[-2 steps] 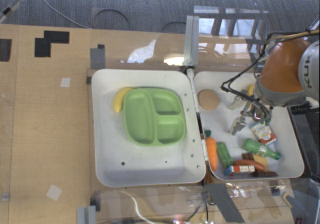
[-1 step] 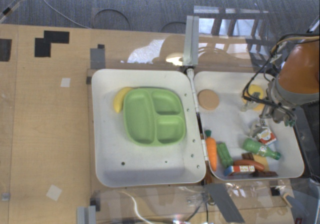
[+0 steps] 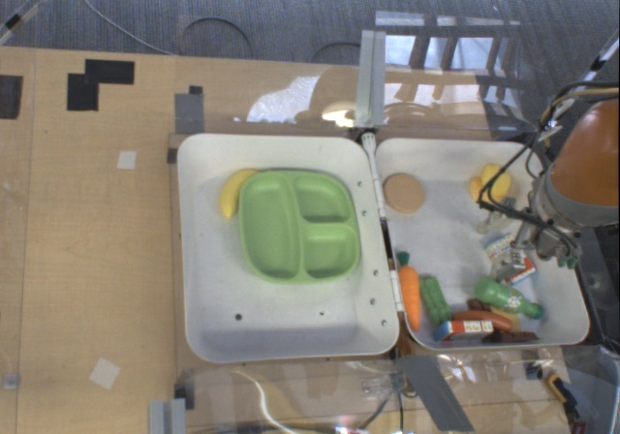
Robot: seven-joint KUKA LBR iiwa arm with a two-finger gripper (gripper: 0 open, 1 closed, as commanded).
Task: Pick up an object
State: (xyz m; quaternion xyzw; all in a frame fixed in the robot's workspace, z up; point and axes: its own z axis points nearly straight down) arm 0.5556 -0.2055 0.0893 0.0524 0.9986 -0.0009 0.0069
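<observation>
White bins stand side by side, two in all. One left bin [image 3: 203, 325] holds one green divided plate [image 3: 298, 226] over one banana [image 3: 231, 192]. One right bin [image 3: 441, 166] holds one tan disc [image 3: 404, 193], one carrot [image 3: 411, 296], one green bottle [image 3: 508, 297] and one yellow toy [image 3: 492, 182]. One gripper [image 3: 528, 250] hangs there.

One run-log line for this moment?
tool: over right bin | grasp: unclear | green tray: left bin

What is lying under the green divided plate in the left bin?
A yellow banana sticks out from under the upper left edge of the green plate. Its remaining part, and anything else below, is covered.
</observation>
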